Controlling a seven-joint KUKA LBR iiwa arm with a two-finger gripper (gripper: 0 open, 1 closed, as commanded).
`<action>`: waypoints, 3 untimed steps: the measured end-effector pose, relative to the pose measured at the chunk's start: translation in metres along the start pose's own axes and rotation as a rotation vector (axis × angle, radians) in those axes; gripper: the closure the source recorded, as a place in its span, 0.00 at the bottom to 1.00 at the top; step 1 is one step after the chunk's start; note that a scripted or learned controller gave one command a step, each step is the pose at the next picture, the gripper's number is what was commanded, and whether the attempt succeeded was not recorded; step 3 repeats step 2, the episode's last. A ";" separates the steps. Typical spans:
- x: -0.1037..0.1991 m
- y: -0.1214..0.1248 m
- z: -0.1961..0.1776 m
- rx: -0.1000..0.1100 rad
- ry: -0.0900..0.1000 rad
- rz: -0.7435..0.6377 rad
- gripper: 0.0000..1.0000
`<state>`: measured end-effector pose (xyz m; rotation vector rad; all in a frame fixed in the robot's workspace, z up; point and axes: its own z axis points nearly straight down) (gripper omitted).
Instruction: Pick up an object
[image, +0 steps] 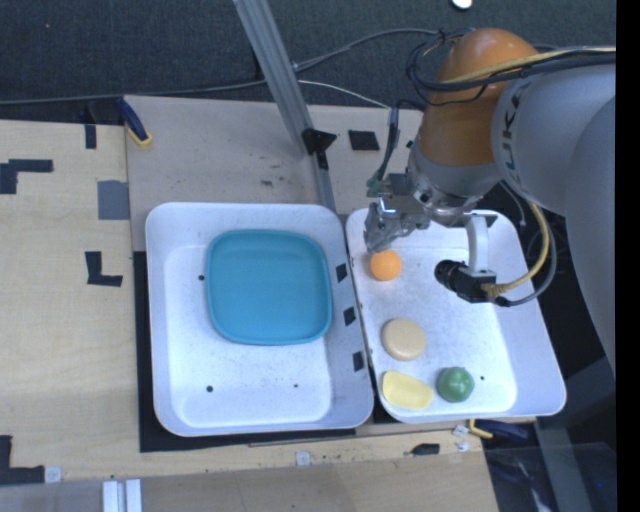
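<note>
Leftmost, a blue plate (268, 286) lies flat in the left bin (170, 330) on the tabletop (60, 300). Next, in the right bin (520, 385), an orange ball (385, 265) sits just below the claw (383, 228), near the bin's left wall; whether the claw is apart or together I cannot tell. Lower down lie a tan disc (404, 338), a yellow piece (406, 390) and a green ball (455, 383). Likely the orange ball is the target: descend centred over it, since a round thing rolls off if pinched off-centre.
</note>
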<state>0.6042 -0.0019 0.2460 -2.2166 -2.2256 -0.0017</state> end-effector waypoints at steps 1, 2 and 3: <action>0.041 -0.021 0.014 0.002 -0.001 0.001 1.00; 0.081 -0.038 0.011 0.001 0.000 0.001 1.00; 0.081 -0.038 0.011 0.001 0.000 0.001 1.00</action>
